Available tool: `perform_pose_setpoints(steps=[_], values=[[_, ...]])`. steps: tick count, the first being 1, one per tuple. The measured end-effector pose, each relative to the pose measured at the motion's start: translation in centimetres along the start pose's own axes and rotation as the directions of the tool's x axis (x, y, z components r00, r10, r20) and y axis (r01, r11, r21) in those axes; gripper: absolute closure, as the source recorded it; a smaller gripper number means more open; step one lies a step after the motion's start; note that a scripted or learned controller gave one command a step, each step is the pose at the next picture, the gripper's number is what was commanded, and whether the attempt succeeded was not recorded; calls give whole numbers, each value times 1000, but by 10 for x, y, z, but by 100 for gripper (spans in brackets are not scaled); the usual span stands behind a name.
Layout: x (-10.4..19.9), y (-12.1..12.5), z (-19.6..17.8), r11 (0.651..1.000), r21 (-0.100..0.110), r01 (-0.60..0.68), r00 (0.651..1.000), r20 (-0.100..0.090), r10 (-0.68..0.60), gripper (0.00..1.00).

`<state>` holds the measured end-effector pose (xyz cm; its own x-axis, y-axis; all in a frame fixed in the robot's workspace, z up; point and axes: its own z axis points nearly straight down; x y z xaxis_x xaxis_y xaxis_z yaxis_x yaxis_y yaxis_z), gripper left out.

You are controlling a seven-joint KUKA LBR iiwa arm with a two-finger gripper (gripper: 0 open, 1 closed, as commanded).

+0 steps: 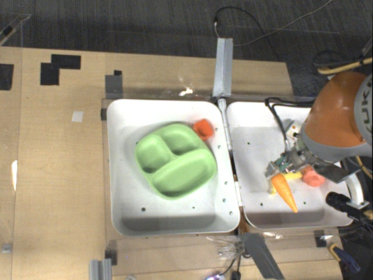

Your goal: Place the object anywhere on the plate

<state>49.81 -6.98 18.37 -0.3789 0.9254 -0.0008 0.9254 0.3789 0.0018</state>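
- Camera view: two white bins are seen side by side, the left bin [119, 156] and the right bin [256, 156], their inner rims touching along the middle.
- A green divided plate [175, 160] is laid slightly tilted in the left bin, with bare white floor left around it, widest toward the near edge.
- A small orange-red object [203, 128] is seen at the plate's far right rim, touching it.
- In the right bin, the gripper [287, 165] is lowered over the blunt end of a toy carrot [285, 191]; whether it is clenched cannot be told.
- A pink piece [313, 178] is seen just right of the carrot.
- Open floor is left in the right bin's left half.
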Motion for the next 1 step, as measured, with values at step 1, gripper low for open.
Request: perform_pose_setpoints(steps=[1], values=[[84,23,0,999,0,-53,999,-1,53,100]])
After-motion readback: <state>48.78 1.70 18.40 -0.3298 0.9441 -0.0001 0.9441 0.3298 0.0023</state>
